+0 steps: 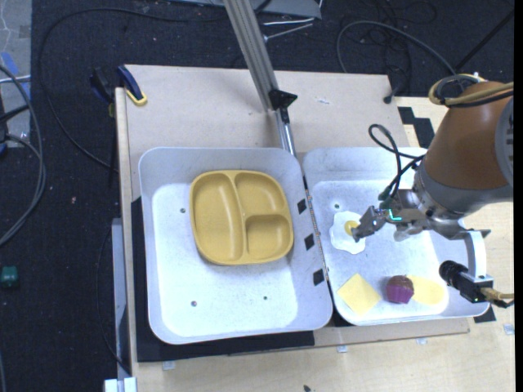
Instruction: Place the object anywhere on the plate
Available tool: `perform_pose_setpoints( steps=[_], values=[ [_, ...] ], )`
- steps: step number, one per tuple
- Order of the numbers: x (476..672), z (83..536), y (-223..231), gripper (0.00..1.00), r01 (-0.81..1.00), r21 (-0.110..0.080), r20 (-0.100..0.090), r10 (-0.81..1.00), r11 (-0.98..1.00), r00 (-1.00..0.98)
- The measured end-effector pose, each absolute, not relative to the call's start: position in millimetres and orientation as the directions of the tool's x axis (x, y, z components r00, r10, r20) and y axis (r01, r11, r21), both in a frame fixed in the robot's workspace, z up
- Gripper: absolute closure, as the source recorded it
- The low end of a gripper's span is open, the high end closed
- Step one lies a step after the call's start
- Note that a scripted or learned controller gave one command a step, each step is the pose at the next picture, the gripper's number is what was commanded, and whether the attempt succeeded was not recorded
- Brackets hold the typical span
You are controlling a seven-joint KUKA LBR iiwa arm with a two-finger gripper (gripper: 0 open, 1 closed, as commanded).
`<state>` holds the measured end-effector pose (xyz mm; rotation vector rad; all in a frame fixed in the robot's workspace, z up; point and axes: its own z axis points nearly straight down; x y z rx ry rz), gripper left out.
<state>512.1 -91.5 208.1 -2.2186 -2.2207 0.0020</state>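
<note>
Dark metal fingers of the gripper (362, 225) hang over the fried egg (346, 233), at its right edge; you cannot tell from above whether they are apart or together. The egg lies flat in the right bin (327, 170), well right of the plate (242, 216). A cheese slice (359, 292) and a purple piece (399, 289) sit nearer you than the egg. Centre over the egg, go low enough to catch its thin rim, lift clear of the bin walls, then release above the plate.
</note>
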Motion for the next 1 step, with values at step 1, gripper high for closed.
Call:
perform_pose_setpoints(
  steps=[1],
  values=[
    [512.5,208.6,-91.5,0.0,1.0,-0.001,0.001,1.0,0.001,-0.001]
  ],
)
